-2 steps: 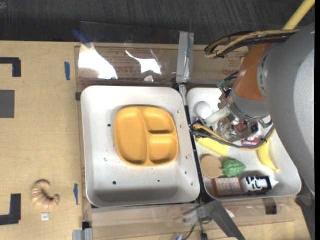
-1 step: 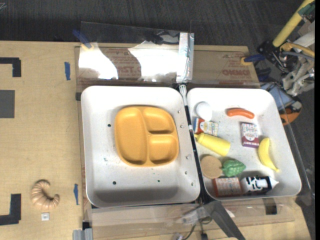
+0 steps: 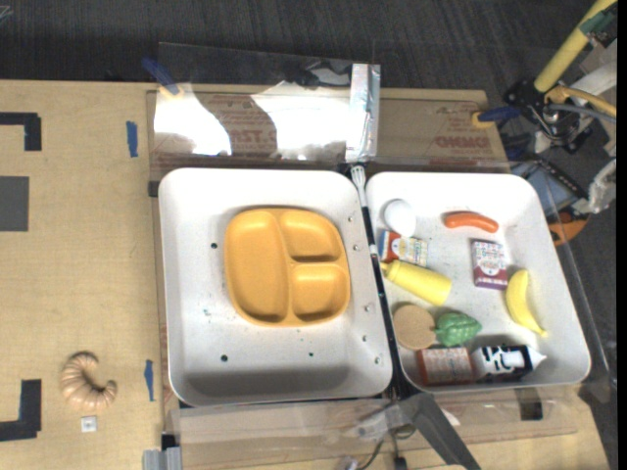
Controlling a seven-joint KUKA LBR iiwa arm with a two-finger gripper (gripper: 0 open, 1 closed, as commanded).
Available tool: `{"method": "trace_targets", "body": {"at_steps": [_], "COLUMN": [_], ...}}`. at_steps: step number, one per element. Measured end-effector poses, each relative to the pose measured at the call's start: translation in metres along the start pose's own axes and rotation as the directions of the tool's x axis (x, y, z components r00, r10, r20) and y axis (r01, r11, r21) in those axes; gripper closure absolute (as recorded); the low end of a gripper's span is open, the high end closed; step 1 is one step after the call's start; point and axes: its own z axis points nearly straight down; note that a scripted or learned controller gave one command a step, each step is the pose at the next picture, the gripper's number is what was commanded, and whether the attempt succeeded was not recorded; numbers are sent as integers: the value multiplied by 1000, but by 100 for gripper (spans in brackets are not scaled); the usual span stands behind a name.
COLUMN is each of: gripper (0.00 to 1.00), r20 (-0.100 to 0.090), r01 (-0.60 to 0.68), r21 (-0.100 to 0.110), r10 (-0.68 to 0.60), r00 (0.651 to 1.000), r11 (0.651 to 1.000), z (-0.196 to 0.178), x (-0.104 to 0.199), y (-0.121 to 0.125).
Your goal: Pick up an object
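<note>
I count eight items crowded in the right bin (image 3: 549, 262), the banana (image 3: 522, 302) by its right wall and the sausage (image 3: 470, 222) with bare floor around it, one yellow tray (image 3: 287, 264) left.

**Colours in the two bins**

You see both bins (image 3: 186, 204) white. The divided plate (image 3: 286, 265) is orange-yellow. The sausage (image 3: 470, 221) is orange-red, the banana (image 3: 523, 302) yellow, the mustard bottle (image 3: 419, 282) yellow, the leafy toy (image 3: 457, 327) green, the small box (image 3: 488, 262) dark red with white. On the tan bench (image 3: 69, 262) the croissant (image 3: 86, 380) is pale brown.
</note>
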Motion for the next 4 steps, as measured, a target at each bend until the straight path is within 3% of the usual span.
{"method": "trace_targets", "body": {"at_steps": [1,2,3,4], "gripper": [0,0,0,0], "r20": [8,0,-4,6], "r01": [-158,-118,25,-159], "r21": [3,-2,1,3], "r10": [158,118,-25,159], "r00": [987,993,1000,987], "r11": [987,993,1000,987], "z": [137,323,252,325], "x": [-25,-8,26,-30], "y": [19,8,-39,-1]}}
